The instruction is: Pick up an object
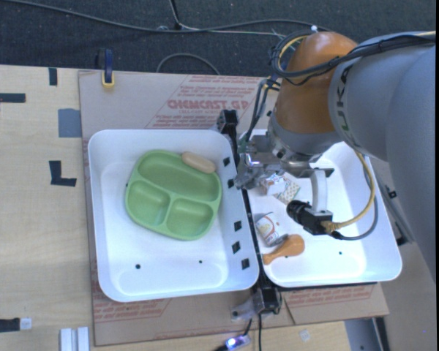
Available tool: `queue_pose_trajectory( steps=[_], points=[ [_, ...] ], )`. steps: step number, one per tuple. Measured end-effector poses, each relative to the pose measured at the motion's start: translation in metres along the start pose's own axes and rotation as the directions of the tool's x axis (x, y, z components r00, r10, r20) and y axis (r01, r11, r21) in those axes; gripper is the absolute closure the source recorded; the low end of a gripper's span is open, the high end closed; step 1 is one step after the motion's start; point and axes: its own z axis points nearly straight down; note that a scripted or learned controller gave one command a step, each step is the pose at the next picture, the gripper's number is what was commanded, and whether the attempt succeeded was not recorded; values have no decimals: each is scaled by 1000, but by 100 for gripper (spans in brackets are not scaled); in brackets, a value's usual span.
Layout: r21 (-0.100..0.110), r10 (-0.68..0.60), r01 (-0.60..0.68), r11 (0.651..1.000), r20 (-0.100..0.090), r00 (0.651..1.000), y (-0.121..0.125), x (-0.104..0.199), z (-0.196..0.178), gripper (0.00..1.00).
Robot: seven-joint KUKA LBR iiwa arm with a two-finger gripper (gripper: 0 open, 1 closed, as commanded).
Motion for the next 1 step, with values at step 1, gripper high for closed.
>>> queue_pose_trajectory(
  steps=[1],
  points=[
    [-1, -1, 1, 1000, 0, 1000, -6, 55, -5, 100]
  ],
)
